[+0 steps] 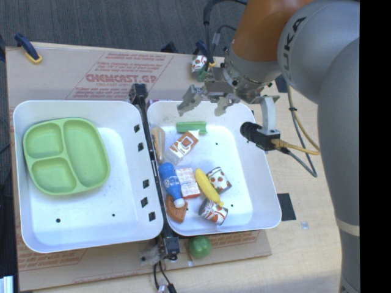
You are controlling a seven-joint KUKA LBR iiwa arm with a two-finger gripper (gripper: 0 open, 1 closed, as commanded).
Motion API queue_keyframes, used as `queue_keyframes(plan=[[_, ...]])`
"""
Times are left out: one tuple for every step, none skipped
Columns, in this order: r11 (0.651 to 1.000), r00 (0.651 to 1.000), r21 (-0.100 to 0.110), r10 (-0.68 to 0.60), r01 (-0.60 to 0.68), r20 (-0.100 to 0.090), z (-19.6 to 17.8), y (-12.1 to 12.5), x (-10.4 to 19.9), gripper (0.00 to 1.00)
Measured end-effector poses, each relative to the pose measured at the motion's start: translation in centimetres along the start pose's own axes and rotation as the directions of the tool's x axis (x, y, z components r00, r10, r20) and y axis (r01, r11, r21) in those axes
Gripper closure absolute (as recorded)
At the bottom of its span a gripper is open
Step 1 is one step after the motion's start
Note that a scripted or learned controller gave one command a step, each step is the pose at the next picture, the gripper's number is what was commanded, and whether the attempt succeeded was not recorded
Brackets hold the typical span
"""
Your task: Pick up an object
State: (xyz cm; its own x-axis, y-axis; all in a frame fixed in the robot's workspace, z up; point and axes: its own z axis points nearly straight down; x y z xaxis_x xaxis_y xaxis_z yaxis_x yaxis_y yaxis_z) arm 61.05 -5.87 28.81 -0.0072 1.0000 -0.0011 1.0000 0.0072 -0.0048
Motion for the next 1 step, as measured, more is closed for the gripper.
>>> queue_keyframes(plan=[[1.0,1.0,0.0,0.0,0.0,0.0,0.0,0.0,0.0,0.0]])
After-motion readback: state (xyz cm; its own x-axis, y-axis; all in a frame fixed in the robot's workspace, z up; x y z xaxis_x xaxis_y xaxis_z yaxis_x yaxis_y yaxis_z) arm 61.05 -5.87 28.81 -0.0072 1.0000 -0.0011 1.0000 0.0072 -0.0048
